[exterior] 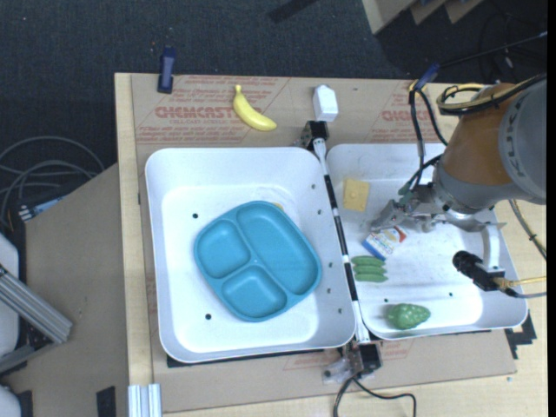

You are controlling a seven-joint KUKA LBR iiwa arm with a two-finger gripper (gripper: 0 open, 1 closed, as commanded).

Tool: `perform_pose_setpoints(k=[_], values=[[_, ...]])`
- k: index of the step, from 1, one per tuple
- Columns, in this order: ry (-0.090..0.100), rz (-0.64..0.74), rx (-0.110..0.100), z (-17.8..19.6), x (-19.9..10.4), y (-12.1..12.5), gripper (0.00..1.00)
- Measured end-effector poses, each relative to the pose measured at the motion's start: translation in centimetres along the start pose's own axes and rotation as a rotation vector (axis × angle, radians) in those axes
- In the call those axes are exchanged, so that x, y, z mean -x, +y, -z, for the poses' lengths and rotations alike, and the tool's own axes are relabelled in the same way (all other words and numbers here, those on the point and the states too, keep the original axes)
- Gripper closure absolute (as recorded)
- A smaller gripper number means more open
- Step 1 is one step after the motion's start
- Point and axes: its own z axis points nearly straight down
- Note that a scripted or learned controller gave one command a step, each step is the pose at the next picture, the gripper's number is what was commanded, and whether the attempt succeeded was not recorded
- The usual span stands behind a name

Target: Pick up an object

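Hovering low in the right white bin (486,320), the two-finger gripper (393,220) sat over a small blue-white packet (382,241); finger state unclear, can't tell. Risk: green pea pod (368,270) just beside could get nudged, or the flat packet slips.

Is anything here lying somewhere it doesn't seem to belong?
Yes. A yellow banana lies outside both bins, on the cardboard behind the left bin, as do a small white block and a blue item near the board's back edge. The other small objects sit inside the right bin.
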Motion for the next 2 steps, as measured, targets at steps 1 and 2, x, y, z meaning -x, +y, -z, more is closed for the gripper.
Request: perform_pose_setpoints(k=[1, 2], values=[[-0.001, 0.001, -0.001, 0.2, -2.3, 8.7, 0.0], [0.0, -0.001, -0.007, -0.6, -1.4, 5.1, 0.0]])
